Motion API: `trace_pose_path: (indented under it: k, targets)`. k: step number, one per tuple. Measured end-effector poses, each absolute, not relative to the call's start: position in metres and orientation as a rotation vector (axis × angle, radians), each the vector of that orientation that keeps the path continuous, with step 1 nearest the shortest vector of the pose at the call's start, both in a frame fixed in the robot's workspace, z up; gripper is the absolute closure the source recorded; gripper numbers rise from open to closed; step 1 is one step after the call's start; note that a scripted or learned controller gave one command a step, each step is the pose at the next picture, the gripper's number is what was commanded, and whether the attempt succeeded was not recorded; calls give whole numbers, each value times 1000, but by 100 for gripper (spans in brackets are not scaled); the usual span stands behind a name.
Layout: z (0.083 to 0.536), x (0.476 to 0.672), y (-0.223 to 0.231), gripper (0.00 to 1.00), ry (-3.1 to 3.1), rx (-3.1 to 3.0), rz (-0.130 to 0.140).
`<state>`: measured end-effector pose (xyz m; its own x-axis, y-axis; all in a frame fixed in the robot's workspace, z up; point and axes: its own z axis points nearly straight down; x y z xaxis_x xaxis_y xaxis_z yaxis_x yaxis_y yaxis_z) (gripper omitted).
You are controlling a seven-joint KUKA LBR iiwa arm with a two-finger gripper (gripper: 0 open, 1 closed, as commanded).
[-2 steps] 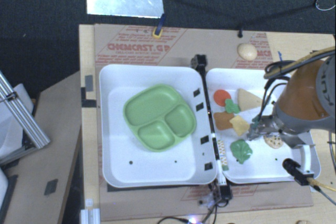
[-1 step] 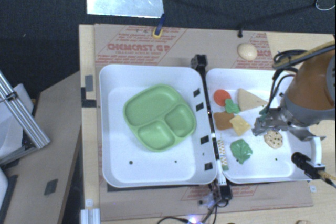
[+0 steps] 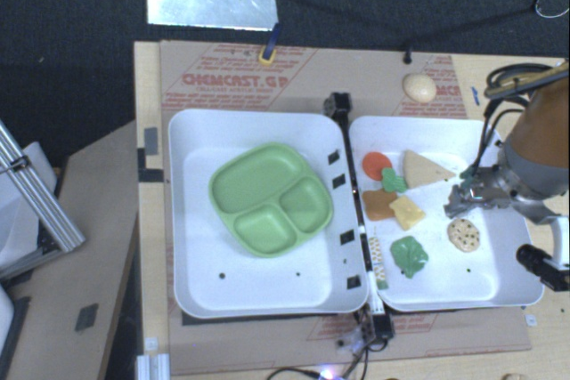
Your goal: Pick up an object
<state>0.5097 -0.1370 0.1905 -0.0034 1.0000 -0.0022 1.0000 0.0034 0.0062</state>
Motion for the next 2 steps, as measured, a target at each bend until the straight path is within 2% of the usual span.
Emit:
trace_pose_path:
  k: [1, 2]
  targets:
    - [226, 511, -137, 100, 2224, 2214, 3]
    - [235, 535, -92, 100, 2230, 2209, 5]
